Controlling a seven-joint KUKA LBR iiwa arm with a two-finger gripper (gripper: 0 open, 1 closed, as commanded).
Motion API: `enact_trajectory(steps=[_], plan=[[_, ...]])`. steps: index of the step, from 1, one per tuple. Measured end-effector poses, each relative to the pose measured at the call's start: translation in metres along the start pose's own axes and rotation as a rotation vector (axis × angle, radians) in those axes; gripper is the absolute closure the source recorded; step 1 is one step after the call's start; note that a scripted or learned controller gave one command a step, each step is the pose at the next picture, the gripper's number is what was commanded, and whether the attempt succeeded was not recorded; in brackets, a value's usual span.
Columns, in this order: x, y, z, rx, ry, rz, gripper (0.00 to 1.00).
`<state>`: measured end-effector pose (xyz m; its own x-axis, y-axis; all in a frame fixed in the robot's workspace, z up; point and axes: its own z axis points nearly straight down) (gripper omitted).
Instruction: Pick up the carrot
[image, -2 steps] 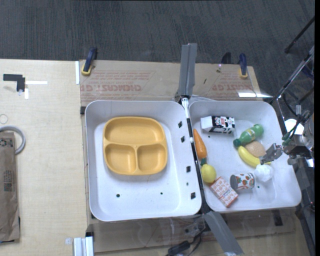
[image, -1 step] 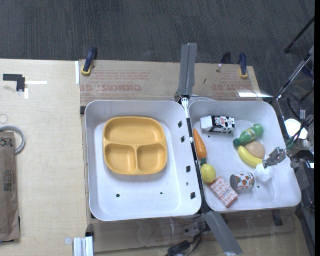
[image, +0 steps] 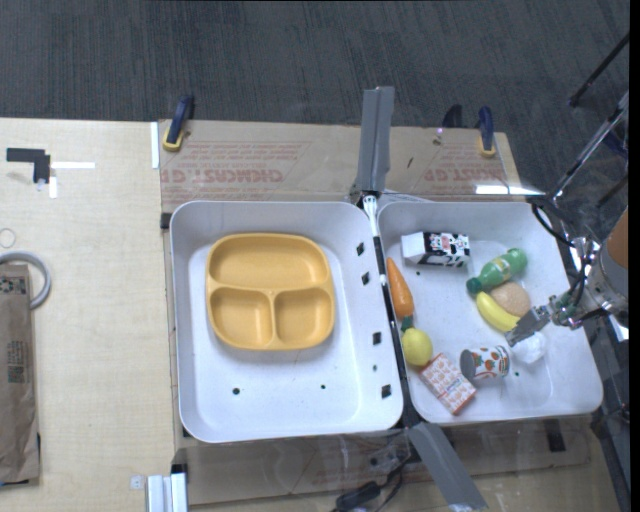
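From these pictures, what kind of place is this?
Probably a robot lab bench, not a kitchen: two white bins, toy food such as the carrot, cardboard clamped down, and the gripper reaching in.

Beside the orange carrot (image: 400, 290) with its green top lies a yellow lemon (image: 416, 346); right of the carrot sits a white carton (image: 436, 249) patched in black, a green bottle (image: 498, 270) and a yellow banana (image: 495, 312). Below the carrot is a red-and-white packet (image: 447, 384). Left of the carrot, a plain yellow-orange tray (image: 269, 291) rests in a white bin (image: 190, 330)
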<state>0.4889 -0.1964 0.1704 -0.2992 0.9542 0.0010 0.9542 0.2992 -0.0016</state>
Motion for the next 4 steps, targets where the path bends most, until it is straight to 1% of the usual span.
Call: enact_trajectory(steps=[1, 2, 3, 4], plan=[[-0.001, 0.001, -0.008, -0.001, -0.001, 0.003, 1.00], [-0.001, 0.022, 0.031, 0.001, 0.000, 0.177, 1.00], [0.069, 0.053, 0.080, 0.001, 0.000, -0.062, 1.00], [0.068, 0.053, 0.071, 0.001, 0.000, -0.059, 1.00]])
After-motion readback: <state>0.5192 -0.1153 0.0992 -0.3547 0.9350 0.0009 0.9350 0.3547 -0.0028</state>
